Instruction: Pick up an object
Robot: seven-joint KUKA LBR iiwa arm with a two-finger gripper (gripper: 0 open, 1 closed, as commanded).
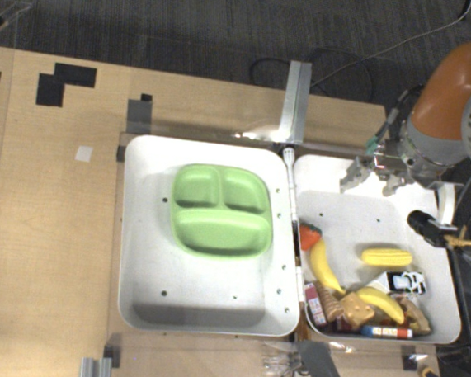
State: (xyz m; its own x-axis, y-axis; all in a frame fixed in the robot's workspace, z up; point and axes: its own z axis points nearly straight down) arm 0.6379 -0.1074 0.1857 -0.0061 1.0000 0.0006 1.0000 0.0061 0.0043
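Note:
My gripper (372,180) hangs over the far end of the right bin (334,193), fingers spread open with nothing between them. Nearer the front of that bin lie a banana (322,266), a yellow corn-like piece (386,257), a second banana (382,304), a small red item (309,232) by the left wall, a black-and-white object (407,282), a red and blue marker (387,331) and some brown pieces (346,312). All of these sit well in front of the gripper.
The left bin (143,241) holds a green divided plate (221,209). A metal post (296,102) stands behind the divider between the bins. The arm's orange band (461,85) is at the upper right.

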